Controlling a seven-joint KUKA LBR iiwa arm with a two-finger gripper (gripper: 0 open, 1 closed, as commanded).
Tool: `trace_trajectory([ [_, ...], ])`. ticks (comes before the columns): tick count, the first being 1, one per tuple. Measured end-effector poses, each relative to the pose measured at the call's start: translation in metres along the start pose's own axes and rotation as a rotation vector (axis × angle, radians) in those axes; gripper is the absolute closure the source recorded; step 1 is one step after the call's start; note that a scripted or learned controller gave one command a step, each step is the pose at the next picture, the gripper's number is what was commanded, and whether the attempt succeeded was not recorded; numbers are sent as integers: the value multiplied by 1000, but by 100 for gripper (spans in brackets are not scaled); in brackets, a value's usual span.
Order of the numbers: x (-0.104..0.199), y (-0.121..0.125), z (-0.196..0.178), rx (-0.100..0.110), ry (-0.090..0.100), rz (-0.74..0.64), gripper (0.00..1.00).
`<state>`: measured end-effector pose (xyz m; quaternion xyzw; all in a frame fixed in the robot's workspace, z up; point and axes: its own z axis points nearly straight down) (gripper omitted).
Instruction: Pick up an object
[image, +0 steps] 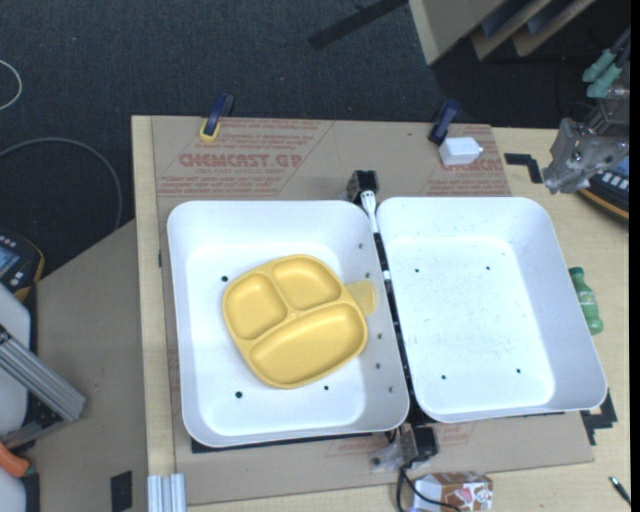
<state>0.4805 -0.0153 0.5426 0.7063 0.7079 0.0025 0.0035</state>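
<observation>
A yellow divided plate with three compartments lies in the left white bin, slightly right of its middle. A small flat yellow piece pokes out from under the plate's right edge. My gripper hovers at the top right, beyond the far right corner of the right bin and well away from the plate. Nothing is seen in its grasp.
A green object lies on the bench just outside the right bin's right wall. A white block and two blue clamps sit at the bench's back edge. Cables and a small box are at the front.
</observation>
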Motion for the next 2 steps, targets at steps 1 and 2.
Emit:
trace_trajectory([
  [1, 7, -3, 129, 24, 1, 4, 100],
  [2, 89, -2, 111, 5, 4, -8, 100],
])
